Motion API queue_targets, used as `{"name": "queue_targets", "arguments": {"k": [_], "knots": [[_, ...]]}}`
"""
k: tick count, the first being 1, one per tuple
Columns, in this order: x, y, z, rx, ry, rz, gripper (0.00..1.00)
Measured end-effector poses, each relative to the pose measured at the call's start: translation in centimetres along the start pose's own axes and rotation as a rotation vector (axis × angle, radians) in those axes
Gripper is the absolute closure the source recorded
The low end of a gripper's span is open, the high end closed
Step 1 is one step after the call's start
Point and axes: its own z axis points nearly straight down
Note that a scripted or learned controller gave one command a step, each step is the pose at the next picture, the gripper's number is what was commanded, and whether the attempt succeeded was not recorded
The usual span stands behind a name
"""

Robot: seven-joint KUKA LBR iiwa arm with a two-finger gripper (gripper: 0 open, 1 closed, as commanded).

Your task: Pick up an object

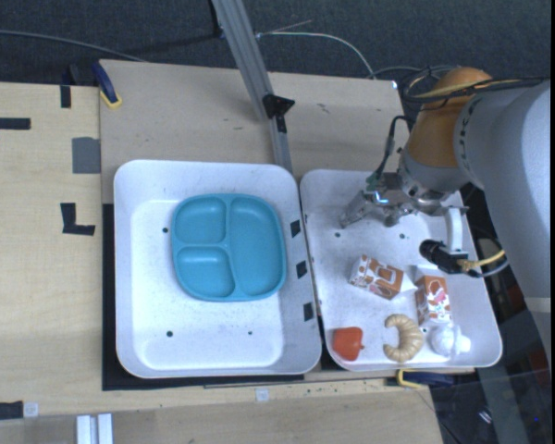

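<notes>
- The left bin (134,276) had a blue plate (228,247) in its middle, with bare floor below it and at its left.
- The right bin (326,248) was bare at its left and top.
- Its bottom was crowded: a red thing (348,342), a croissant (404,337), two small cartons (377,277) (433,300) close together.
- A metal pole (250,58) slanted above the bins.
</notes>
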Motion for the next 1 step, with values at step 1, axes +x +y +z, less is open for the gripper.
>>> {"name": "queue_targets", "arguments": {"k": [1], "knots": [[0.05, 0.04, -1.10, -0.001, 0.000, -0.001, 1.00]]}}
